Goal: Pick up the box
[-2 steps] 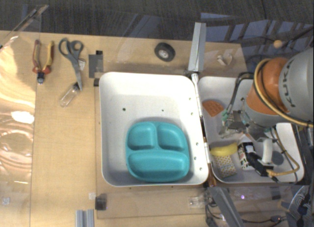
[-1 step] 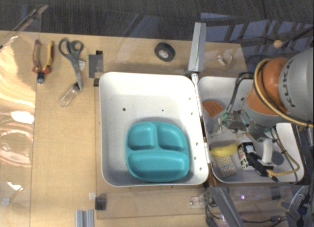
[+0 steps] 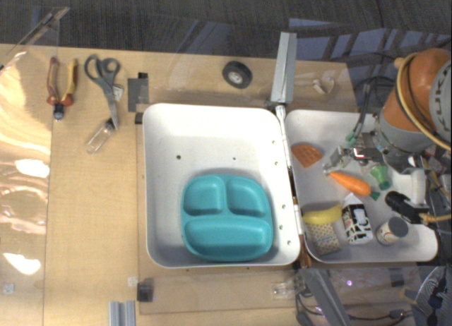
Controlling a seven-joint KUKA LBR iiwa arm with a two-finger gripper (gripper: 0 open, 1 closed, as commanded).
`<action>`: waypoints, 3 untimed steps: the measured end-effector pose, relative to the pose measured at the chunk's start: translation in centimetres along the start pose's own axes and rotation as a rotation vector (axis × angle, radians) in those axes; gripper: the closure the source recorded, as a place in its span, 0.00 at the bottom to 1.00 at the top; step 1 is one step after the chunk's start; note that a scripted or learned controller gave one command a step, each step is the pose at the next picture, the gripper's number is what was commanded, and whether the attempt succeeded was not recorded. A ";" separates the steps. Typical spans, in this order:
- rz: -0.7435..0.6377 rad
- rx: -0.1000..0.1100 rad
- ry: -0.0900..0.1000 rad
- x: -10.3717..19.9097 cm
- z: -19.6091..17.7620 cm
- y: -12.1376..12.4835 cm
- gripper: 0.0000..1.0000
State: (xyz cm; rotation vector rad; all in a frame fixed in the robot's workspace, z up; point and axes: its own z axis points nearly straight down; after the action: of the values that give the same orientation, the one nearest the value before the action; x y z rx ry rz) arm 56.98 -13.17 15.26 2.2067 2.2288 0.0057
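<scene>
Tool [image 3: 351, 152] hangs near the long orange carrot [image 3: 351, 183]; apart or together, I cannot tell. Best move over the small black-and-white box [image 3: 357, 224], then drop straight.

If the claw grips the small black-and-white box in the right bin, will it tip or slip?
The box seems upright and narrow, so a nudge may tip it. Its flat sides probably grip well. It looks small, likely light.

Black-and-white box [image 3: 357, 224] upright, right bin
</scene>
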 end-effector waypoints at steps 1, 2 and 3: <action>-0.111 0.003 0.000 -5.4 5.9 5.0 0.00; -0.136 0.001 0.000 -7.3 5.6 8.6 0.00; -0.166 -0.002 0.001 2.3 2.0 3.9 0.00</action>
State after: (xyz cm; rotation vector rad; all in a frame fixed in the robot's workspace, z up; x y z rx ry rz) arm 60.89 -10.79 13.26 2.0134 2.4036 0.0079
